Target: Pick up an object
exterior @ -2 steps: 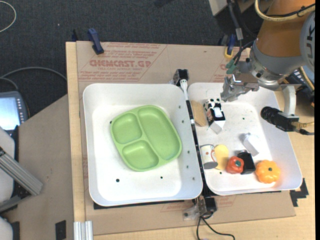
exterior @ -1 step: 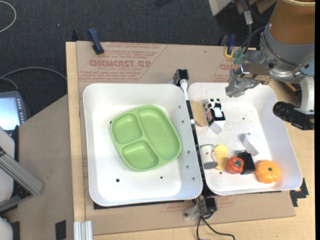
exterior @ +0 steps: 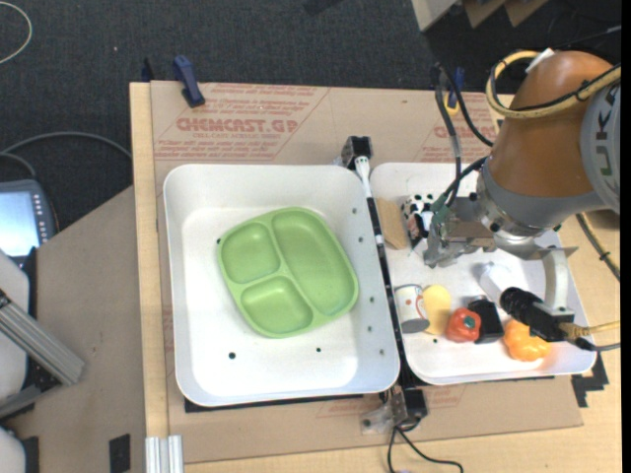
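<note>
A: Any readable txt?
B: Yep. Brown board (exterior: 296,116) under the bins has red print, "CHEMCAST G P", big letters, top edge just above the left white bin (exterior: 187,264).
A: More under it?
B: A smaller red line below, too blurred to read. Same red print repeats on the board's right part near the arm, partly covered, can't make it out.
A: Anything on the arm (exterior: 552,136)?
B: Dark letters on the grey casing at far right, looks like "UK", cut off by the frame edge.
A: Labels on the green tray (exterior: 286,269) or the items in the right bin?
B: None legible.
</note>
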Action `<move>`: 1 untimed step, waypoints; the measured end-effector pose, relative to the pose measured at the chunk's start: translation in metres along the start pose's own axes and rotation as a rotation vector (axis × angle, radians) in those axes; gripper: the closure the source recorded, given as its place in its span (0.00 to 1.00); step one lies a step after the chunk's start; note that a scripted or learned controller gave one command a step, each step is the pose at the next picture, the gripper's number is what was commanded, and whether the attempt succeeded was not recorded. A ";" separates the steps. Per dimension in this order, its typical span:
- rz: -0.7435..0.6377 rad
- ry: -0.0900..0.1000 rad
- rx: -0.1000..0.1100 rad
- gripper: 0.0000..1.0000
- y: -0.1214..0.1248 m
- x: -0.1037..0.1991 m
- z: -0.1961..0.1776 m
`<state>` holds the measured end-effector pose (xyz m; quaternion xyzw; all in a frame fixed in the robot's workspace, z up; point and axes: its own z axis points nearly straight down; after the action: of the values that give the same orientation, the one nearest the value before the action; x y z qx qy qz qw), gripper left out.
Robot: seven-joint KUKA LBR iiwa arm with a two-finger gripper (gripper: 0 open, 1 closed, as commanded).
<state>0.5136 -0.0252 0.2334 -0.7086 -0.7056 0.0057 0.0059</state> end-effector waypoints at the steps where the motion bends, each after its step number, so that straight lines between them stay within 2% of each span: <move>1: -0.009 0.003 -0.008 1.00 -0.021 0.057 0.035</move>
<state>0.4925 0.0323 0.1984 -0.7054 -0.7088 0.0020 0.0039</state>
